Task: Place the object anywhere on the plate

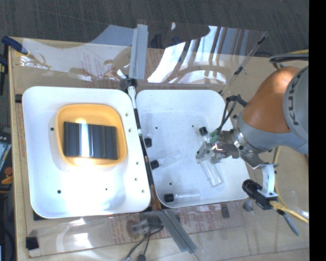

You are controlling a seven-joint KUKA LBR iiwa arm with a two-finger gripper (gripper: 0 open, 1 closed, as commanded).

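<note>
A yellow square plate [89,117] with a dark, shiny rectangular middle lies in the left bin [38,189]. Several clear plastic tubes with black caps lie in the right bin [174,105]. One tube [213,175] is just below my gripper [209,150], which hangs low over the right half of that bin. Another tube [165,160] rests near the bin's left side, and a third [182,197] lies along the front wall. Glare and clear plastic blur the gripper's tip, so I cannot tell whether it holds anything.
Loose black caps [148,142] [203,130] sit on the right bin's floor. A raised divider [139,145] separates the two bins. The arm's orange band [271,99] and wrist cover the right bin's right edge. Clear sheeting glints behind the bins.
</note>
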